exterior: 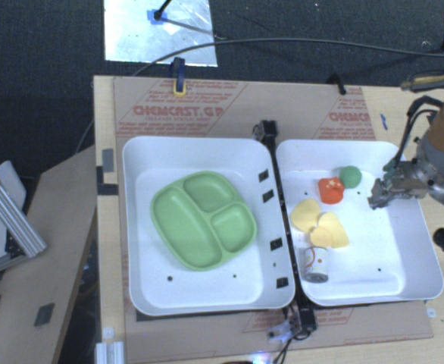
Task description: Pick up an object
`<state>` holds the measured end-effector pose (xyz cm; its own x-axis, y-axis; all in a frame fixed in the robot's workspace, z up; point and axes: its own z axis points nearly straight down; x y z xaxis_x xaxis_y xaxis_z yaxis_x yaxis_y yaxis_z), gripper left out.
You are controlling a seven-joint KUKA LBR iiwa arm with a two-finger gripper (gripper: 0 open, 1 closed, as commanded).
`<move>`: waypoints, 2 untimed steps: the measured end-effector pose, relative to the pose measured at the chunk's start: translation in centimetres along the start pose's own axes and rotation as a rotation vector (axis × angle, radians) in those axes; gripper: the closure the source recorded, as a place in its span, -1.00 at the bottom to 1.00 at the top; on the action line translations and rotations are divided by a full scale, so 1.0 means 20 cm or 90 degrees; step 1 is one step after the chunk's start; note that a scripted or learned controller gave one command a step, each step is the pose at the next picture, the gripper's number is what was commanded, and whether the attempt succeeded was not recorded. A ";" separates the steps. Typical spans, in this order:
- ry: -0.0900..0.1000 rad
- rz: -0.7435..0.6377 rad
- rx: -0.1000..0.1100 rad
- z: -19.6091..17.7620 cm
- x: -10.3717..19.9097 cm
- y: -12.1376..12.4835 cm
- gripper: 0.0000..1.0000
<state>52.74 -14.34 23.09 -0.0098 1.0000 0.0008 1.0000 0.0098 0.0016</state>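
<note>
You can see little of the arm (443, 139): it comes in from the right and the frame edge cuts most of it off. Its gripper (379, 196) is a dark, blurred shape over the right side of the right bin (358, 283), and you cannot tell whether the fingers are spread or pressed together; nothing is seen between them. The gripper sits low over the bin floor, just right of the green ball (350, 176), with a gap between them.

In that bin the green ball lies toward the far side, touching or just beside the orange-red object (330, 190) on its left. Nearer you lie two pale yellow pieces (318, 223), overlapping. At the near left corner is a small can-like object (316, 264), too small to make out.

The left bin (199, 294) holds a green divided plate (202, 219), lying flat. Both bins rest on a cardboard sheet (207, 105) on the table (55, 226).
</note>
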 end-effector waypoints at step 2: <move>0.000 0.000 0.002 -0.03 0.56 -0.02 1.00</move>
<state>52.20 -3.13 23.66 -0.0098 1.0000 0.0012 1.0000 0.0098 -0.0008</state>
